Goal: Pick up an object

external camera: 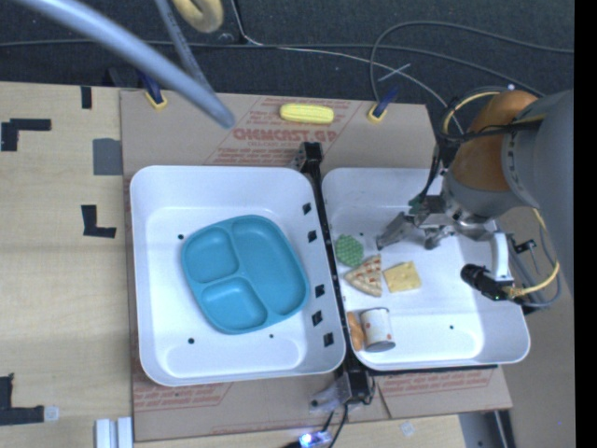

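Camera view: the gripper [403, 232] hangs low over the right bin [485, 339], fingers spread apart with nothing between them. Just below it lies a yellow cheese wedge [402, 276]; below and to its left, a pizza slice [366, 275] and a green disc [349, 248]. Further below stands a small can [375, 329]. Red lettering on the cardboard [270, 133] is too blurred to read reliably.
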`<state>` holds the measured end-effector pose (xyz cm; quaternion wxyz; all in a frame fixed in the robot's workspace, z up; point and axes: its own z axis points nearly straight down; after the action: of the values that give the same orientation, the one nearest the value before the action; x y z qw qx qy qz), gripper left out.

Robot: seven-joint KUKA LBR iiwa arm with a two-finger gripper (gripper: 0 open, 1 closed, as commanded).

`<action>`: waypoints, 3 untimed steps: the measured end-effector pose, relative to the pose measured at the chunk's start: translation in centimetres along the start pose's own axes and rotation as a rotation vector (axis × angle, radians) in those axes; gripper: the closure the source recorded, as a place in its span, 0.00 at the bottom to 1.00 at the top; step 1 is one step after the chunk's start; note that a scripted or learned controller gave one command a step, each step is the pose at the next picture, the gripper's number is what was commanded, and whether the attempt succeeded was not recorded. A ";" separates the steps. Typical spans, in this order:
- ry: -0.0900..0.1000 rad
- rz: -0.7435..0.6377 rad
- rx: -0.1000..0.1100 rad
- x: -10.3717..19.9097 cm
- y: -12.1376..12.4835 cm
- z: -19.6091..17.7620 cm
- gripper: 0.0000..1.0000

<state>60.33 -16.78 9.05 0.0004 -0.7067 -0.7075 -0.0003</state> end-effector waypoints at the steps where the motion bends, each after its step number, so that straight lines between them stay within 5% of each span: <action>1: -0.001 -0.002 0.002 0.0 0.0 -1.1 1.00; 3: -0.002 -0.001 -0.006 1.3 1.1 -12.0 1.00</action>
<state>61.47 -15.51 21.04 -0.0022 -0.7062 -0.7080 -0.0016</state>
